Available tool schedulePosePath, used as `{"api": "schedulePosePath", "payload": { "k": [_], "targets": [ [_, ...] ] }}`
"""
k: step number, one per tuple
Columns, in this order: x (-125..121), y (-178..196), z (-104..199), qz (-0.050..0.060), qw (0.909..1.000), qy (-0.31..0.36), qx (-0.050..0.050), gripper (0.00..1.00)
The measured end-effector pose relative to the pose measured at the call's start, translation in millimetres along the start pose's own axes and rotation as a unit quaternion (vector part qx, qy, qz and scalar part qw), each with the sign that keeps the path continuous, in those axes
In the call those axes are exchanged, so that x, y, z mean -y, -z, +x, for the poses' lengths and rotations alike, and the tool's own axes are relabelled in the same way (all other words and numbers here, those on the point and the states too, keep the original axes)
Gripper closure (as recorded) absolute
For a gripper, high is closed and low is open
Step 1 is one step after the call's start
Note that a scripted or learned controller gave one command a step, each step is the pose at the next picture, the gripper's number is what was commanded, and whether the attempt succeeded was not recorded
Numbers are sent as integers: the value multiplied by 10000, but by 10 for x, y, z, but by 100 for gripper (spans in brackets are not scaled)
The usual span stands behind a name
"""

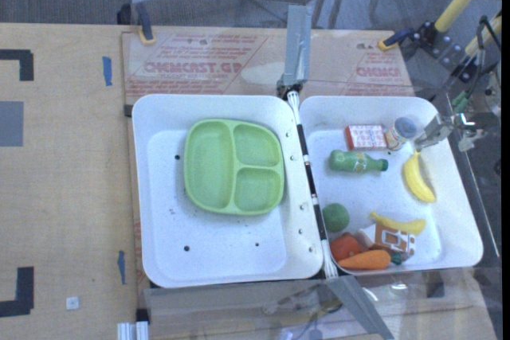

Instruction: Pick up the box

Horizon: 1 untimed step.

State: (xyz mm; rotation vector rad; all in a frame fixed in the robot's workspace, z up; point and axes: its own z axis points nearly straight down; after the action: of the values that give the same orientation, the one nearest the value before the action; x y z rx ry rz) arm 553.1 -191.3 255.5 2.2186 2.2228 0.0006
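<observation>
The box [366, 137] is a small red and white carton lying flat in the back part of the right bin [466, 227]. A green bottle [358, 162] lies on its side just in front of it, nearly touching. A small bottle with a grey cap [402, 129] stands close to the box's right end. A second, smaller orange and white carton [392, 240] lies near the bin's front, next to a small yellow banana [397, 222].
A larger banana [418, 177] lies right of the green bottle. A green ball [335, 216], a red fruit [343, 244] and a carrot [366, 259] crowd the front left corner. The left bin [155, 195] holds a green divided plate [234, 166].
</observation>
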Motion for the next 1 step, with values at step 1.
{"api": "schedulePosePath", "payload": {
  "k": [1],
  "targets": [
    [-561, -1341, -22, 7, 9991, -422, -5, 0]
  ]
}}
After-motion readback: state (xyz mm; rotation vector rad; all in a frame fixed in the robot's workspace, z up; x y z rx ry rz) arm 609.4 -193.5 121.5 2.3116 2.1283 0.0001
